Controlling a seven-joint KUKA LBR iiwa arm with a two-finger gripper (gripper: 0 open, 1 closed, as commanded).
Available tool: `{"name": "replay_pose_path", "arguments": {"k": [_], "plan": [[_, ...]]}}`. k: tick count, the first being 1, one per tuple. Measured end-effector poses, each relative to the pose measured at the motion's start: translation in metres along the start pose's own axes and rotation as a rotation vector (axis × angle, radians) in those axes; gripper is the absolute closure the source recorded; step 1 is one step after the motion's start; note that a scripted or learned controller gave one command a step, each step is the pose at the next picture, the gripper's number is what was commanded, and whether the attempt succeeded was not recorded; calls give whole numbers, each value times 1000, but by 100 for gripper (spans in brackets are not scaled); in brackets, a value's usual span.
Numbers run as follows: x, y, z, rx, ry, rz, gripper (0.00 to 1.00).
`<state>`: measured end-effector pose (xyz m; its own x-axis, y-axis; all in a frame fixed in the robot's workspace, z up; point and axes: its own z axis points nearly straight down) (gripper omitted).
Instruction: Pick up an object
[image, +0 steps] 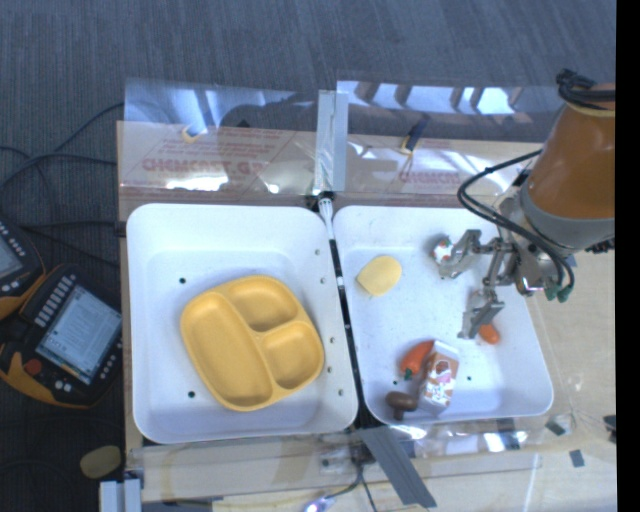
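Arm (575, 165) reaches in over the right bin (520, 395), gripper (467, 285) spread wide apart, clamping nothing, well right of the yellow potato (379, 275).

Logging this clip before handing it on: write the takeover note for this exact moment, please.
Tool: low over the right bin, fingers spread, nothing between them.
In the right bin: a small orange piece beside the lower fingertip, a pale yellow round item near the left wall, and an orange carrot-like toy, a small carton and a brown piece along the front.
The left bin holds a yellow divided plate.
Done: nothing lifted.
Left: close on one object and raise it.
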<state>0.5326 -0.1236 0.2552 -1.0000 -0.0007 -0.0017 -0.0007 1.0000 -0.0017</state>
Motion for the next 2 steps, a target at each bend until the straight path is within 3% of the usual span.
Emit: {"name": "replay_pose_path", "arguments": {"k": [1, 2], "plan": [[32, -14, 149, -1, 1, 320, 0], [32, -15, 140, 3, 0, 319, 100]]}}
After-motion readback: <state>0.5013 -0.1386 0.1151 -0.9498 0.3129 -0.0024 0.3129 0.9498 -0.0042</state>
